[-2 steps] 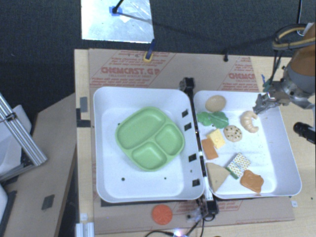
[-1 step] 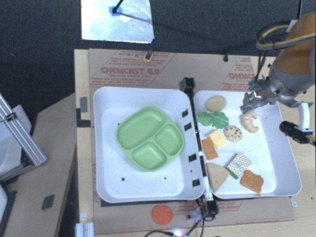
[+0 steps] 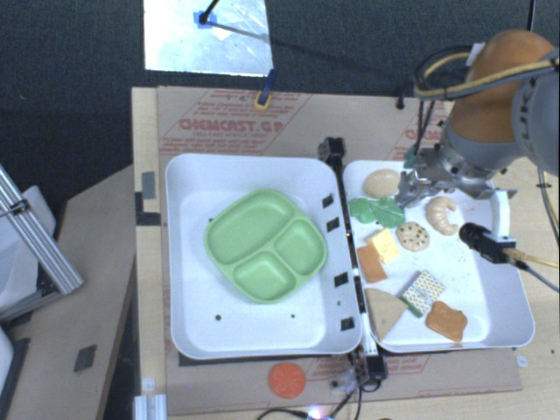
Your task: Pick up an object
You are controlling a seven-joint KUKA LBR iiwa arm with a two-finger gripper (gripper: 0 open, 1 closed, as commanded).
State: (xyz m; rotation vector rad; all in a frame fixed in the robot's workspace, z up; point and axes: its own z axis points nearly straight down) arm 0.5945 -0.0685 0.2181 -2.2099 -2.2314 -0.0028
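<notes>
Counter (image 3: 219, 116): two white bins, the right bin (image 3: 516, 309) carrying the food pieces. I am hovering my claw (image 3: 418, 182) low at its far edge, beside the pale bun (image 3: 381, 182) and croissant (image 3: 442, 213); its opening I cannot tell. Step: approaching. Next: settling over one piece and closing.

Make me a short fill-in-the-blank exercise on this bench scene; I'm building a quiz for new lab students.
1. The green divided plate lies in the ____ bin.
2. The plate has ____ compartments.
3. The end effector hovers over the ____ bin, near the croissant.
4. The chocolate-chip cookie is ____ in shape.

Missing words: left; three; right; round
</notes>
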